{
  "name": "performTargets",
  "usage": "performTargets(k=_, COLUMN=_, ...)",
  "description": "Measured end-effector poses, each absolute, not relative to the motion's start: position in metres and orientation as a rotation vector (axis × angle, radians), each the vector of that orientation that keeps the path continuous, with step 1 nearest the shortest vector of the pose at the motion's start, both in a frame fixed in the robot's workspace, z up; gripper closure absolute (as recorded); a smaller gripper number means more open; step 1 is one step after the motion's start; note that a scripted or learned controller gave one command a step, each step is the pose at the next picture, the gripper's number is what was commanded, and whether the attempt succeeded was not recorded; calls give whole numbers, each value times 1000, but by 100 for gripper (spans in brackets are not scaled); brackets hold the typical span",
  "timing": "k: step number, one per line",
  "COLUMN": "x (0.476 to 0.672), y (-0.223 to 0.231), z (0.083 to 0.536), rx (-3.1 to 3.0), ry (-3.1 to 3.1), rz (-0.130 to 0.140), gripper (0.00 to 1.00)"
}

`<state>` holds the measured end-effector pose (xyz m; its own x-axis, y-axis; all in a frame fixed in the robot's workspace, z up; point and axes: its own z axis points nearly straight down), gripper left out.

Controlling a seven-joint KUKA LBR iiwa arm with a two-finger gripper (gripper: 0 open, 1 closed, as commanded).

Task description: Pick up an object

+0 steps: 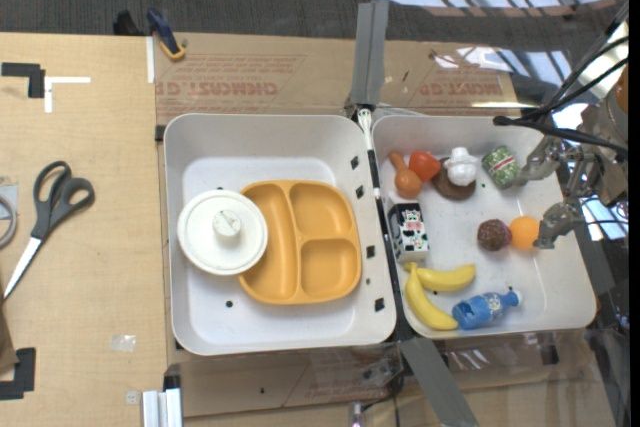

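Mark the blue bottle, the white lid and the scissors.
blue bottle (pixel 485 308): camera view, middle of its body, lying in the right bin's near corner.
white lid (pixel 223 231): camera view, flat top beside the knob, in the left bin.
scissors (pixel 57 195): camera view, on the black handles, on the bench.

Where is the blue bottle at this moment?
The blue bottle lies in the right bin, near its front edge, just right of the banana.

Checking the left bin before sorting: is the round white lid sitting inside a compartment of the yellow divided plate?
No, the round white lid overlaps the yellow divided plate's left rim.
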<state>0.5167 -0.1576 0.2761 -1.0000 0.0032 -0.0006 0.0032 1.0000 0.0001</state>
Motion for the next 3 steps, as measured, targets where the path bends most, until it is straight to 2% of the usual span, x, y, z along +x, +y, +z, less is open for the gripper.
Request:
performTargets(k=1, x=526, y=-210, z=133, rx=10, ry=3143, rz=1, gripper=0)
performTargets(k=2, x=629, y=-179, z=97, rx=196, ry=3123, rz=-2, gripper=0)
performTargets(k=3, x=632, y=-221, z=97, rx=261, ry=3119, rz=-3, gripper=0)
